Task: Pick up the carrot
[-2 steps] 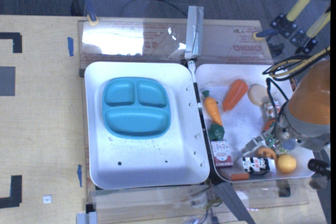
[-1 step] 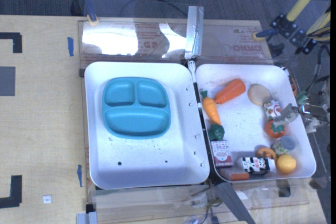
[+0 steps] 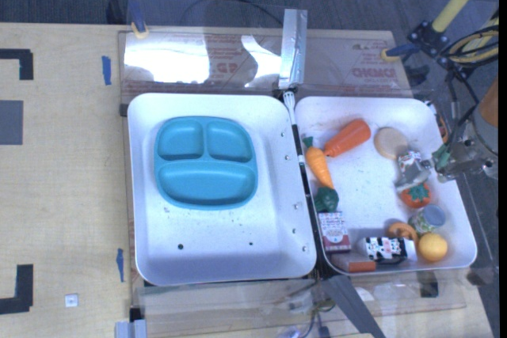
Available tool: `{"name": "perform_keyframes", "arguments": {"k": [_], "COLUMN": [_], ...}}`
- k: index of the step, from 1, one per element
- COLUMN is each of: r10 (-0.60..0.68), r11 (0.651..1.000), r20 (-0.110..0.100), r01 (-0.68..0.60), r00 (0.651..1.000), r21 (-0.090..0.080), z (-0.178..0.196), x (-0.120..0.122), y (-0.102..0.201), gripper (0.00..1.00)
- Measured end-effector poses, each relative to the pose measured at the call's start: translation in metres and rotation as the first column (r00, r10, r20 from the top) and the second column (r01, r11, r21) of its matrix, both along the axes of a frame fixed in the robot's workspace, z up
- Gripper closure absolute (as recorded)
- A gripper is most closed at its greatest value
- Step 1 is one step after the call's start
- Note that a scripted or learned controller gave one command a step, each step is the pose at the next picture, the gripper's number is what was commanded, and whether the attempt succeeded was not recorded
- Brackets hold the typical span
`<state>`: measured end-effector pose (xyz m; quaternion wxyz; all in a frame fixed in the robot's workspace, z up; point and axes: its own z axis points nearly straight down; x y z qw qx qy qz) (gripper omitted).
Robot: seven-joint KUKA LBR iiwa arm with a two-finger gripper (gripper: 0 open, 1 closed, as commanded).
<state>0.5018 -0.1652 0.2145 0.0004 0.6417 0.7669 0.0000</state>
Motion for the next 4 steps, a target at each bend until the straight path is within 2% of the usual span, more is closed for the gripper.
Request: {"name": "perform_keyframes", "arguments": {"k": [1,2,3,4], "r10": [0.272,0.286,0.559,0.607], "r11": [0.962,0.958,0.829,0.795], "r20": [0.021,0.005,0.000,0.006], "r01": [-0.272,-0.286,-0.559,-0.607], "r00": [0.962,0.958,0.829,0.795], "r21": [-0.018,-0.005,0.000,-0.011], "z": [-0.098,0.021,-0.097,-0.003], "x": [-0.012,-0.022,-0.022,-0.019], "y": [-0.040,-0.059,-0.058,-0.059], "gripper": [0.00,0.00,0.00,0.00]}}
